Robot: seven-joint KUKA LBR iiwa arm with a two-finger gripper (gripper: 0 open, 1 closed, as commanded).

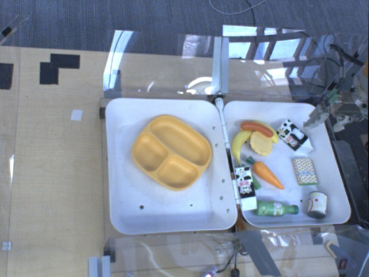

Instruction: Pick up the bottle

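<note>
My end effector (320,115) sits at the far right corner of the right bin (340,209), up by the rim. It is blurry there, so I cannot tell how it is set. Nothing is in it that I can see. The arm (350,105) comes in from the right side and stays low over the bin's edge.

The green bottle (277,209) is far from it, down at the near edge of the same bin. It lies flat on its side. Its long side runs left to right, along the near wall, and the thin neck points right.

Just right of the bottle stands a small can (316,203). Above that lies a little tan box (304,171). An orange carrot (268,175) lies above the bottle, tilted. A small cow-print carton (245,182) rests by the wall between the bins. Further back I see a banana (238,145), a round yellow piece (260,145), a red sausage (258,128) and another cow-print carton (292,135).

The left bin (124,212) holds a yellow plate (171,151) with three parts.

Both bins sit on a light wood tabletop (52,172). Behind it is dark blue carpet (115,10) with a thin cable (242,2) on it.
</note>
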